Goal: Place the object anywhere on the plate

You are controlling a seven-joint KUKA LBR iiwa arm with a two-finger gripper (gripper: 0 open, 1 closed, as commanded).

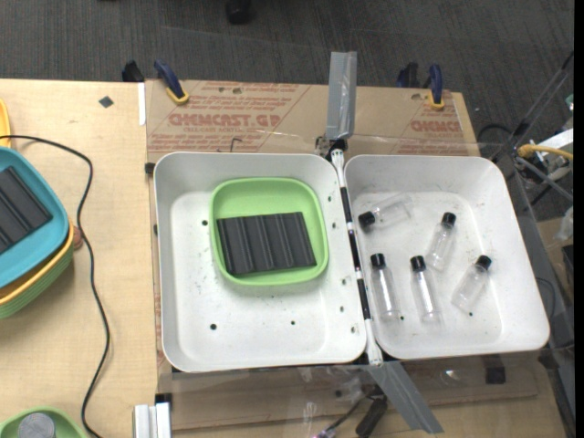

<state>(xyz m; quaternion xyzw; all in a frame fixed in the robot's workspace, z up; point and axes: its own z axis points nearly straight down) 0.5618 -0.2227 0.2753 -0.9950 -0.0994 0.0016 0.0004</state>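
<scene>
Surveying the frame from above, two shallow white bins sit side by side on a sheet of printed cardboard (237,117) laid over the light wooden surface (64,126). The left bin (182,336) holds a green plate (269,192) in its upper middle, square with rounded corners, and a dark ribbed rectangular insert (266,243) lies flat inside it, covering most of the plate's floor. The right bin (520,327) holds five clear vials with black caps, all lying loose on the bin floor and well apart from the plate. One vial (383,214) lies near the upper left of that bin with its cap pointing left. A second vial (442,241) lies just right of centre with its cap towards the top. A third vial (384,288) and a fourth vial (424,292) lie near one another in the lower left part, caps towards the top. A fifth vial (472,284) lies towards the lower right, tilted, cap at the upper right. None of the vials touches another. No vial rests on the plate. The state of the pincer cannot be told from this view. Two blue-and-yellow clamps, a left clamp (171,81) and a right clamp (434,88), grip the cardboard's upper edge, and a grey strip (342,94) stands above the seam between the bins. At the left edge of the frame sits a stack of teal and yellow dishes (41,245), with a black cable (91,272) trailing past it across the surface.
</scene>
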